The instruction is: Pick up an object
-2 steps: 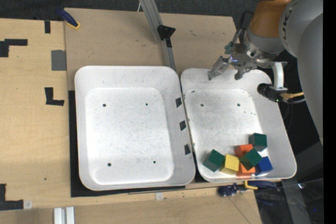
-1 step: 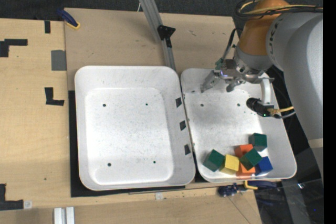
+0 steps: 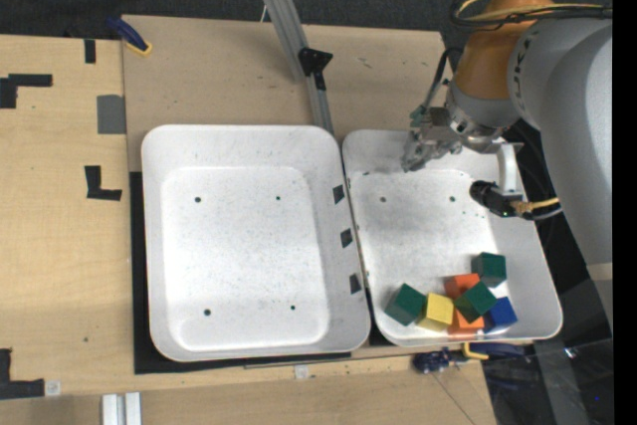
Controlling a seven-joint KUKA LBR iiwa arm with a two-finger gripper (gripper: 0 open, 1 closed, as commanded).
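End effector (image 3: 423, 149), at the right bin's (image 3: 418, 214) far edge, grip state indiscernible; coloured blocks (image 3: 456, 302) clustered in its near right corner: approach the outlying green block (image 3: 405, 304), descending squarely.

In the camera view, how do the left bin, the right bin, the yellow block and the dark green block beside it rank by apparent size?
1. left bin, largest.
2. right bin, narrower.
3. The dark green block and the yellow block look about alike, so I do not rank them.
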